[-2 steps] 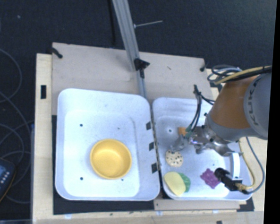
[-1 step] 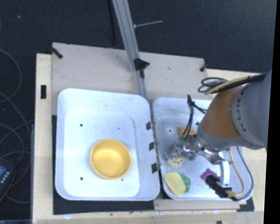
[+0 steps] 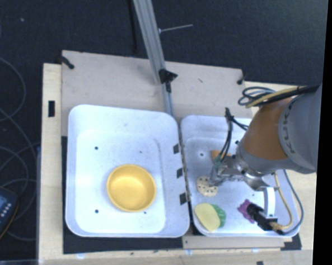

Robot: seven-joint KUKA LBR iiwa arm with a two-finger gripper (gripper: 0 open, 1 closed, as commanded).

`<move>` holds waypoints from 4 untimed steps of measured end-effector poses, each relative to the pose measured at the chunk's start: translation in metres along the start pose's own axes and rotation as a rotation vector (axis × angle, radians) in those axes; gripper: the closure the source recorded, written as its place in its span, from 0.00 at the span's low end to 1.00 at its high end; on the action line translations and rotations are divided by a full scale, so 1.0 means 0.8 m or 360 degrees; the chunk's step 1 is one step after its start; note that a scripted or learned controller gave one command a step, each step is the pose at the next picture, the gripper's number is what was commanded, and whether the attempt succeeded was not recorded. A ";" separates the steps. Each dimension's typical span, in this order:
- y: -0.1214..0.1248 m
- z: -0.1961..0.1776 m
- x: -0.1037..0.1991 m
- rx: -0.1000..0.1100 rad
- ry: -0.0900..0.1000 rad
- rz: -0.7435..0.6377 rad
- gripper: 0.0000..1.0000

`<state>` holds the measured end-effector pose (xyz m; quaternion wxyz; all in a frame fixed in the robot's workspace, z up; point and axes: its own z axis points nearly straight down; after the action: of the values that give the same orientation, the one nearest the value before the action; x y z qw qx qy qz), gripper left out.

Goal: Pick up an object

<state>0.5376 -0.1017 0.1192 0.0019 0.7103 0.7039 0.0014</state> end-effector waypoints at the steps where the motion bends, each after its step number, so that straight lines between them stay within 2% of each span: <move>1: 0.005 -0.057 0.007 -0.0003 0.0000 -0.0020 1.00; 2: 0.008 -0.119 0.005 -0.0005 -0.0001 -0.0020 1.00; 3: 0.022 -0.116 0.078 0.0004 0.0004 -0.0028 1.00; 4: 0.035 -0.136 0.148 0.0004 0.0005 -0.0028 1.00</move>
<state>0.5659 0.0166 0.2278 0.0000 0.7040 0.7102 0.0015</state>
